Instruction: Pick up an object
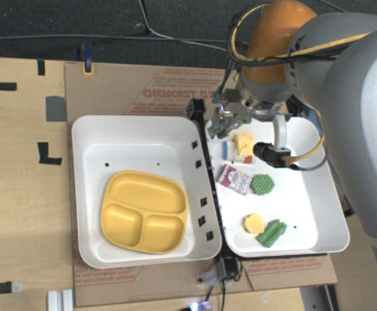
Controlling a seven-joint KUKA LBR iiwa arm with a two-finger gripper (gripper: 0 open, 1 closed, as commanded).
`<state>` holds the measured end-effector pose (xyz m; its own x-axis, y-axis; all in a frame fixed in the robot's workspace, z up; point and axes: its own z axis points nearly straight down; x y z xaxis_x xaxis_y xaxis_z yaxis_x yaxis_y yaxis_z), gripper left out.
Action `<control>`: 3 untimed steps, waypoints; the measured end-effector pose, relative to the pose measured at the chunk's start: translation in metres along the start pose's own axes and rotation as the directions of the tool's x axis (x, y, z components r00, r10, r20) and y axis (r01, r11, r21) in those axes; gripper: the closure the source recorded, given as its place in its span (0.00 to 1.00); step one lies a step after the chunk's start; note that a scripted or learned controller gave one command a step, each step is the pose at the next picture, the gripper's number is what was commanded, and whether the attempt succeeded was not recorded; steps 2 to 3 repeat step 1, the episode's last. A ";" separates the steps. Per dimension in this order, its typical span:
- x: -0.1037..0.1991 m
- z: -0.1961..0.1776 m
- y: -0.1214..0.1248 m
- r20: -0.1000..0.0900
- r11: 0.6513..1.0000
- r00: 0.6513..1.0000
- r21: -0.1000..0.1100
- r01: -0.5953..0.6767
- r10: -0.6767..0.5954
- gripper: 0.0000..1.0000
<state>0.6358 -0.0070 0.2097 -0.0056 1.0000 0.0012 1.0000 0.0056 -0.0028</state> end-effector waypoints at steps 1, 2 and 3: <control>0.054 0.005 0.002 0.000 1.000 1.000 -0.001 0.001 -0.001 1.00; 0.054 0.005 0.002 0.000 1.000 1.000 -0.001 0.001 -0.001 1.00; 0.054 0.005 0.002 0.000 1.000 1.000 -0.001 0.001 -0.001 1.00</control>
